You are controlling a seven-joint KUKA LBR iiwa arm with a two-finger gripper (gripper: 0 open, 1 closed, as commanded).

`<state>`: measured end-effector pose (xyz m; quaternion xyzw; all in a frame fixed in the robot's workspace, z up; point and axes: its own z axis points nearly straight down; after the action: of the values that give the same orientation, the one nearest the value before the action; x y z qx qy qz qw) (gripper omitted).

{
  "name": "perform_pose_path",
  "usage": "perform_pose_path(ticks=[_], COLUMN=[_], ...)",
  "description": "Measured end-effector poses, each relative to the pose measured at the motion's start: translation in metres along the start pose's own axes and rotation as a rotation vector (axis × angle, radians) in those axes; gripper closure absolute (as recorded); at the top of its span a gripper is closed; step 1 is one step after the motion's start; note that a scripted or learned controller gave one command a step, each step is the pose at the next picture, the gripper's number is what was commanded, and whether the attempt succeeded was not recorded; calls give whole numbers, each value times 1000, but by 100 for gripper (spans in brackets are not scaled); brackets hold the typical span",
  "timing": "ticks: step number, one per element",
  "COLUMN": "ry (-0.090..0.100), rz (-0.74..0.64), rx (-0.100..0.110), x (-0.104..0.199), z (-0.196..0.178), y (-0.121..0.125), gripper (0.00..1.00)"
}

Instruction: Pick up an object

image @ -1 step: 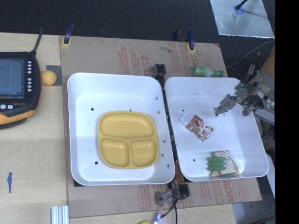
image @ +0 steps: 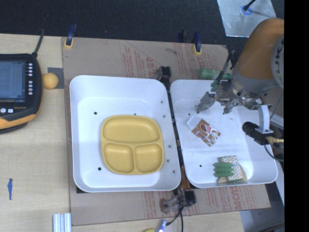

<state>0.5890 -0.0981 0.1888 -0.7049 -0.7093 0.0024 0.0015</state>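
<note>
Camera view, from above at a slant: a light wooden bench point(image: 34, 168) carries a sheet of brown cardboard point(image: 120, 57) with red print, clamped at its far edge by two blue clips point(image: 70, 35). Beyond the bench the floor is dark, with a pale sheet lying on it behind the arm.

The gripper point(image: 216, 104) hangs over the far part of the right bin point(image: 190, 173), its two fingers spread apart with nothing between them. The grey arm point(image: 263, 47) with its orange band rises behind it toward the right edge.

The right bin holds two things. A small flat packet point(image: 206, 132) printed in brown and white lies just in front of the gripper, on the bin floor, apart from the fingers. A green and tan block-like object point(image: 228, 170) lies farther forward, near the bin's front rim, well apart from the gripper. A green object point(image: 208, 73) lies just behind the gripper, outside the bin's far rim.

To the gripper's left, across the divide where the two rims meet, the left bin point(image: 82, 129) holds a yellow divided plate point(image: 132, 143) with three compartments, lying flat in the middle.

Far to the left, on the bare bench, rest a control pendant point(image: 17, 91) with a screen and an orange-yellow ball point(image: 50, 80) just beside it.
</note>
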Motion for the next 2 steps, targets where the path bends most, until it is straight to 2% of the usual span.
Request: perform_pose_path(ticks=[1,2], ry=[0,-2], rz=[1,-2], rx=[0,1], x=[-4,-5], z=[88,77], y=[-13,-13], gripper=[0,100])
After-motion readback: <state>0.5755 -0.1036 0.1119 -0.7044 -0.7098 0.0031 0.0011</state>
